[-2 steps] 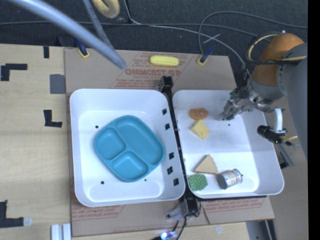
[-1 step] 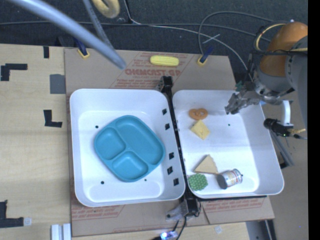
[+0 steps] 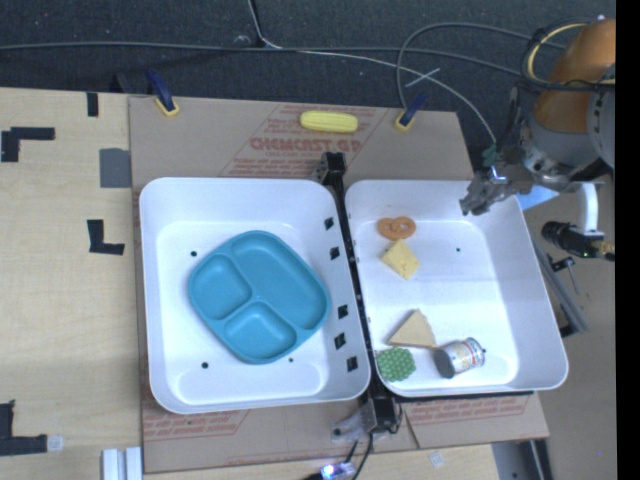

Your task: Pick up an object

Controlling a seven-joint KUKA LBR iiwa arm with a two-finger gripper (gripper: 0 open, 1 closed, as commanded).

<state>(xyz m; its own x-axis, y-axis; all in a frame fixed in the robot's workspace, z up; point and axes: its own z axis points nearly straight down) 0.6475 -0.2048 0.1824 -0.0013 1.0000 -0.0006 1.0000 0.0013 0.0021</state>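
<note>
Five items in right bin [image 3: 535, 298], pincer [image 3: 478, 200] above rim.

In the right bin [image 3: 500, 278] I see five small things. An orange ring-shaped piece [image 3: 397, 228] lies flat near the far left corner. Just beside it, nearer the camera, sits a pale yellow block [image 3: 402, 261], turned at a slant. Toward the near wall rests a tan wedge [image 3: 414, 330], its point aimed away from the camera. A green round piece [image 3: 396, 365] lies just left of and below the wedge, by the bin's near left corner. A small silver can [image 3: 460, 356] lies on its side just right of the wedge.
</note>
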